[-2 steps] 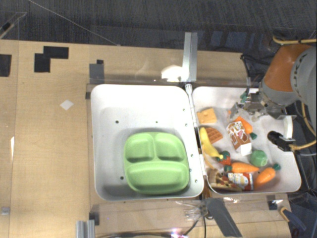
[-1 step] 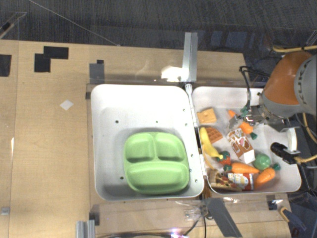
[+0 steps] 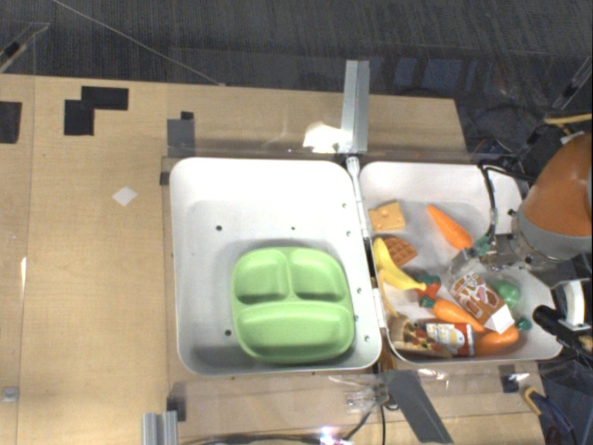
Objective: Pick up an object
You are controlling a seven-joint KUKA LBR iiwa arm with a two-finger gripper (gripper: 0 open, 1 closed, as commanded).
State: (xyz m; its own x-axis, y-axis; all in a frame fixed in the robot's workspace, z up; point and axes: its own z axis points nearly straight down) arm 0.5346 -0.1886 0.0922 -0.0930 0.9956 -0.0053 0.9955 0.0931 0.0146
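Orange-banded arm hangs over the right bin (image 3: pixel 422 176), its pincer (image 3: pixel 489 248) just beside the toy carrot (image 3: pixel 448 227); approach step. Its state I cannot tell; next, descend and grip.

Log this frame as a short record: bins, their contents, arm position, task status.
left bin: shallow white bin holding a green three-compartment plastic tray
right bin: shallow white bin with a pile of toy food
items seen: orange toy carrot, yellow toy banana, tan square cracker, brown toy waffle
arm: grey arm with orange band over the right bin's right edge
task status: no object visibly lifted
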